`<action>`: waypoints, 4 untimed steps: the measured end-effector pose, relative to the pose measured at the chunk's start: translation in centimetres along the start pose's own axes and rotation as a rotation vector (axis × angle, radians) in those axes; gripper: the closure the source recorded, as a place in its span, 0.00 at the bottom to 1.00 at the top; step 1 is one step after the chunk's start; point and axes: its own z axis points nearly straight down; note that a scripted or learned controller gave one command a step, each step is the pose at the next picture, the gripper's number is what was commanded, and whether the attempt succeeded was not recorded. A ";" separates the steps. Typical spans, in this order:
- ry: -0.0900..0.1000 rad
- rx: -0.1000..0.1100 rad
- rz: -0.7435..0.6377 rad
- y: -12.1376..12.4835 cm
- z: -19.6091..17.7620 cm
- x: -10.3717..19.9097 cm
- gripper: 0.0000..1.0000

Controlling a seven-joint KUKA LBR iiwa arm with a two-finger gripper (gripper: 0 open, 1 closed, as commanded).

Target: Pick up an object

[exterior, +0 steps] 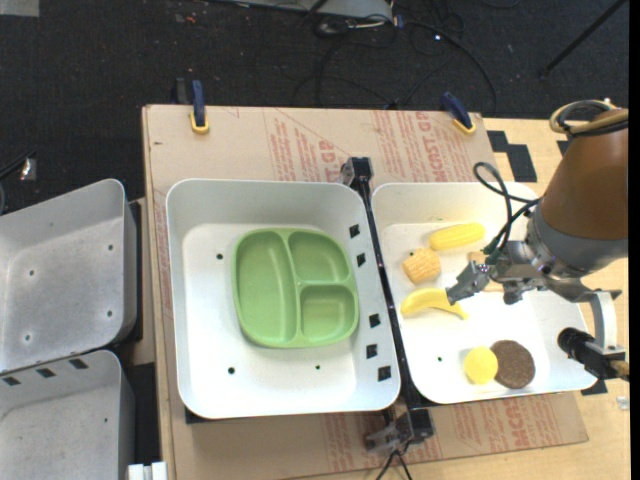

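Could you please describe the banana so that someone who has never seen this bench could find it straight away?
Look in the right bin, the one without the green divided plate. Near that bin's left side, just below the short corn piece and beside the gripper, lies the banana. It is the only curved, smooth yellow item; the corn cob is bumpy and straight.

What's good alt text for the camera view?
The gripper hangs over the right bin, beside a banana, near two corn pieces, a yellow round piece and a brown disc. The left bin holds a green divided plate.
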 end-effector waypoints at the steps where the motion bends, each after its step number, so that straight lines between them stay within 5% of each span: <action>1: -0.002 -0.013 -0.003 0.3 -0.6 0.0 0.00; 3: -0.001 -0.009 -0.001 -0.2 11.0 -0.3 0.00; 4: -0.002 -0.013 0.001 -0.1 9.7 -0.3 1.00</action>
